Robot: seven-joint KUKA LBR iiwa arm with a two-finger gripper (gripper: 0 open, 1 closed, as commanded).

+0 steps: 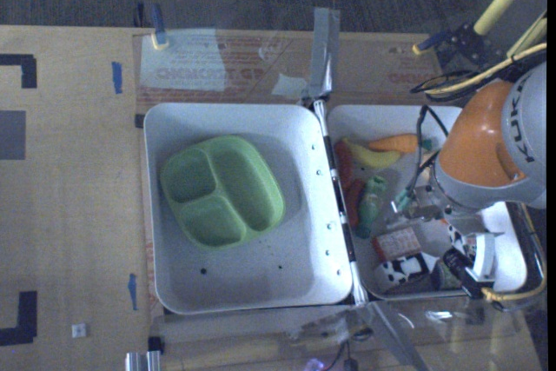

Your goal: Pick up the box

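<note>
The box, small and tan-pink with a printed face, lies flat in the front part of the right bin. My gripper hangs low over the right bin, under the orange band of the arm. It sits just behind and to the right of the box, close above it. The wrist body hides its tips. Nothing shows as lifted off the bin floor.
A black-and-white patterned item lies against the box's front. A green bottle, a red pepper, a yellow banana and an orange carrot crowd the right bin's left side. A green divided plate lies in the left bin.
</note>
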